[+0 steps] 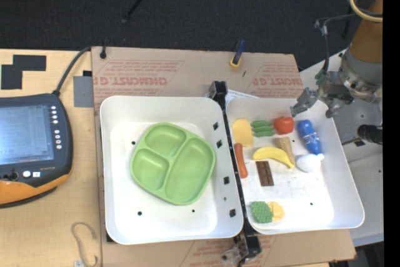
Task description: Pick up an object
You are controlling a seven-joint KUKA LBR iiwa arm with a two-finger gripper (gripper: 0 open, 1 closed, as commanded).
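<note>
The right bin (340, 197) holds several toy foods: a yellow piece (242, 131), green pea pods (262, 128), a red tomato (283, 125), a blue bottle (309, 136), a white egg (307, 163), a banana (273, 155), a tan wedge (286, 146), an orange sausage (240, 160), a brown bar (265, 173) and a green broccoli (262, 212) beside a yellow bit (277, 211). My gripper (317, 103) hovers over the bin's far right corner, just above the tomato and bottle. It is open with nothing between its fingers.
The left bin (119, 203) holds a green divided plate (173, 162). A teach pendant (28, 147) lies on the bench at far left. A yellow and blue clamp (237, 54) sits on the cardboard behind the bins.
</note>
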